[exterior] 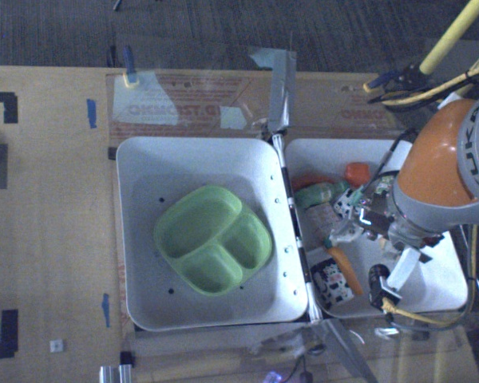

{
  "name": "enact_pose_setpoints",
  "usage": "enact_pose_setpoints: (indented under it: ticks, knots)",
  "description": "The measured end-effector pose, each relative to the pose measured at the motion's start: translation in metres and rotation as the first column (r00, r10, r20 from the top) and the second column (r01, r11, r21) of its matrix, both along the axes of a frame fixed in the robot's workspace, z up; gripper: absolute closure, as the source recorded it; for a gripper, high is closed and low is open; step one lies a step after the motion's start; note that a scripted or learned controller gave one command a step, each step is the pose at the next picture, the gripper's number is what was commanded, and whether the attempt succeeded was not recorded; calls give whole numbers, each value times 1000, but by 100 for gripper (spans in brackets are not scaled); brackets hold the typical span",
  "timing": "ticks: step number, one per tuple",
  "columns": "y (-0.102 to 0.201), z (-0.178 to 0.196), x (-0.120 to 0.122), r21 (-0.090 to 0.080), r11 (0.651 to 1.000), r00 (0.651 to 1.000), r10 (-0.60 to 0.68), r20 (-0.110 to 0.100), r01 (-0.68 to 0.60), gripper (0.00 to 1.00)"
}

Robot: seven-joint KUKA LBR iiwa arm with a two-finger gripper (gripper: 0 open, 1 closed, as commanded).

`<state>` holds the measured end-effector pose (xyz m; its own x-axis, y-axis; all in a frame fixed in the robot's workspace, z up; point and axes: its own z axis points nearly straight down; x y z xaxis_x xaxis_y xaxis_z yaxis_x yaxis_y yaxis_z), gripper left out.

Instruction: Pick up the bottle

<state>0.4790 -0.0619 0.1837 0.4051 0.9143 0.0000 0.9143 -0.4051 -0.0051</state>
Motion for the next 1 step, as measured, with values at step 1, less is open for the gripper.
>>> enact_pose_setpoints:
  ticks: [1]
  knots:
    - [14, 60, 26, -2, 1000, 1000, -13, 3, 13, 0]
